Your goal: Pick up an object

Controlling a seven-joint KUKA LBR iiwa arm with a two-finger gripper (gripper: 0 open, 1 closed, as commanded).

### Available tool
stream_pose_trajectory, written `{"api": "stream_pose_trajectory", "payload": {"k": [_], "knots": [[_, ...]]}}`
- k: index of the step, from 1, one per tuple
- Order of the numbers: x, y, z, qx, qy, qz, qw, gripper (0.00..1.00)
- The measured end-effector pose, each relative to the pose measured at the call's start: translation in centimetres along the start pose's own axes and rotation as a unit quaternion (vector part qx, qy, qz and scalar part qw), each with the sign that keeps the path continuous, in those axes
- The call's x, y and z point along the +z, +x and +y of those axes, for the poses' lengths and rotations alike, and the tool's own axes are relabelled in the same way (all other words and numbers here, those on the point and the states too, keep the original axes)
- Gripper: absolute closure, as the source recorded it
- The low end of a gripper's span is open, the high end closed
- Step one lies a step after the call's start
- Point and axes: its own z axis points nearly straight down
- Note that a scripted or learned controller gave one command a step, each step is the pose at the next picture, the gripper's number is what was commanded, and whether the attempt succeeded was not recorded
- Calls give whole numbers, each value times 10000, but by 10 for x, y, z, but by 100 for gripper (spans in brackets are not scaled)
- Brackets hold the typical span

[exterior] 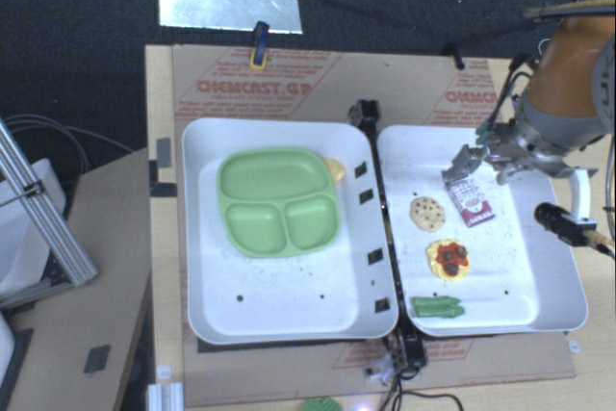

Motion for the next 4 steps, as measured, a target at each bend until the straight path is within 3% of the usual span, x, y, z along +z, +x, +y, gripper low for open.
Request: {"api": "stream_pose_trajectory", "payload": {"k": [1, 2, 3, 4], "knots": [[21, -72, -28, 44, 4, -6, 10000, 0], [114, -48, -42, 8, 16, 8, 10000, 0], [110, 14, -91, -18, 24, 22, 10000, 0], [110, 14, -108, 11, 11, 8, 10000, 0]]}}
